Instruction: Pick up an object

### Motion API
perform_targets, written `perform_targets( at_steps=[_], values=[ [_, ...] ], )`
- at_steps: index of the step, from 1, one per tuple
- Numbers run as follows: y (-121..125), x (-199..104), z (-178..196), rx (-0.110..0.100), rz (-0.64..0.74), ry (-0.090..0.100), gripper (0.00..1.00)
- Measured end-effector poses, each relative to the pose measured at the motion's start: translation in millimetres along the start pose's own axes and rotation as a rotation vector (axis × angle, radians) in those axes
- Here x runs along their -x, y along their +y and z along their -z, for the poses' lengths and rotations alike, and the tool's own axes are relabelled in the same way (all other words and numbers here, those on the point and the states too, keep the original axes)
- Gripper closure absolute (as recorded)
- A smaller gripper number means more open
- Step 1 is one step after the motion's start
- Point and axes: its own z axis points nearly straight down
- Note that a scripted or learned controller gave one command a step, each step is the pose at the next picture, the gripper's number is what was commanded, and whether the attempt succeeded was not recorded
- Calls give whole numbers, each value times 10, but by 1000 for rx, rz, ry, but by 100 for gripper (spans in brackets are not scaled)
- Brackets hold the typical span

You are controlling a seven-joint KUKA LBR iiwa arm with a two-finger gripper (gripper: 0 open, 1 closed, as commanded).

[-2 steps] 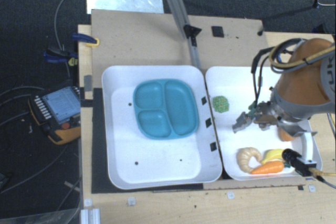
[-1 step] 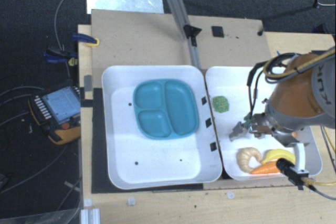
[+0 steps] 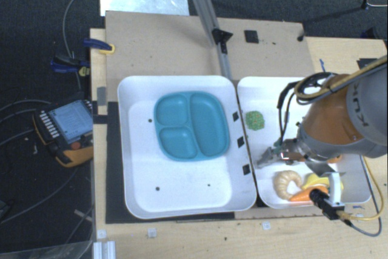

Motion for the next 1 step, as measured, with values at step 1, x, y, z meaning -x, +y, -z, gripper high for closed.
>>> perform_targets(
  at_steps=[1],
  values=[
    [25,2,124,9,1,-2,100]
  ],
)
